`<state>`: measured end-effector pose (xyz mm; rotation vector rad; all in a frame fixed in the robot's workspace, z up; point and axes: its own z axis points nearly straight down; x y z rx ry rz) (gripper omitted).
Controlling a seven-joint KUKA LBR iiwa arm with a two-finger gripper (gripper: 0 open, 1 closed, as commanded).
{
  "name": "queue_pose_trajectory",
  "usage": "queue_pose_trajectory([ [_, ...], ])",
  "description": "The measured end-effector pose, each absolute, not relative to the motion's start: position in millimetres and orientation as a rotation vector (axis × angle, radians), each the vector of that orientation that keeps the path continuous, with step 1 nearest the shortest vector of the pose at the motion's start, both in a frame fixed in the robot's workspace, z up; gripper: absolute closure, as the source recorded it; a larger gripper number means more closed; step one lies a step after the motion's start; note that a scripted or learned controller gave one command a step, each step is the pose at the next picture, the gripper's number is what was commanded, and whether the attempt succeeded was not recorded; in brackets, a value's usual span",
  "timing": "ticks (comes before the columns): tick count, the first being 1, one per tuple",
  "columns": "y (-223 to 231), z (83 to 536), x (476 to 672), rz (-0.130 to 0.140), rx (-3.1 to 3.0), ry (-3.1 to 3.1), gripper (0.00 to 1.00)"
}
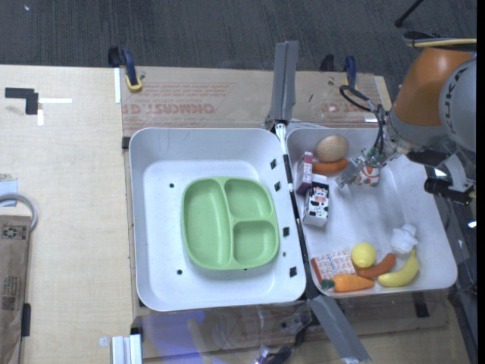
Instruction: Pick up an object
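Jaws low in the right bin point(436, 226); whether apart or closed, unclear.

I'm working over a robotics lab bench, not a kitchen: 2 shallow white bins point(144, 226) sit on a plywood benchtop point(61, 173) with cardboard point(204, 101) held by blue clamps point(129, 63). Toy food point(364, 255) fills 1 bin, a grey-and-orange industrial arm point(436, 97) reaches in, and dark carpet point(189, 14) lies beyond.
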<state>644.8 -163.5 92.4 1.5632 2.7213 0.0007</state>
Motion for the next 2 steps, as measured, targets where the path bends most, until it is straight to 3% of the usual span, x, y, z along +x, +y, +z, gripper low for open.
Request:
queue_pose_trajectory([
  [1, -163.7, 103.5, 646.3, 0.002, 1.559, 2.717, 1.0],
  [2, -110.3, 208.2, 656.7, 0.001, 1.477, 2.769, 1.0],
])
